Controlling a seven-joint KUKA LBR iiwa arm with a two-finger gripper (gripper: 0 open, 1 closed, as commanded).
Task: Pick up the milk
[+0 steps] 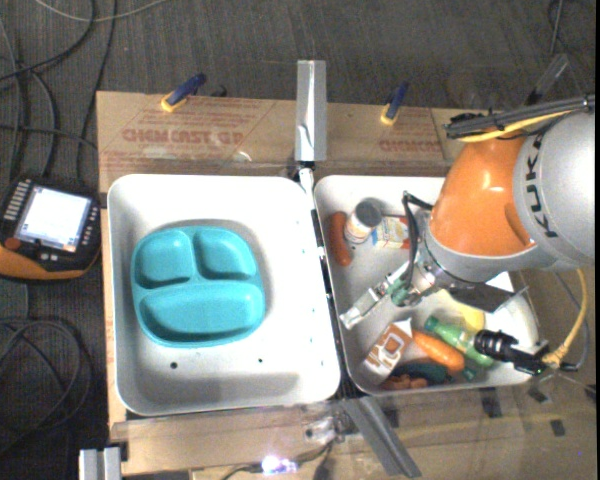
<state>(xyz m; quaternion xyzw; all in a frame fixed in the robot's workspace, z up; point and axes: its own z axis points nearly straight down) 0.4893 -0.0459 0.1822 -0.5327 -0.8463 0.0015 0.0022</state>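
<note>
Arm (520, 208), grey with an orange band, enters from the right and covers the upper right of the right bin (332, 268). Left bin (120, 368), centre-left of the frame, holds a teal tray (200, 283) with three compartments. Gripper (365, 308) points left at the right bin's middle; whether it is open or closed cannot be told. Milk (388, 350), a small carton, lies at the bin's lower edge, just below the gripper. Bottle (360, 223) stands upper left in that bin; carrot (442, 350) lies just right of the milk.
</note>
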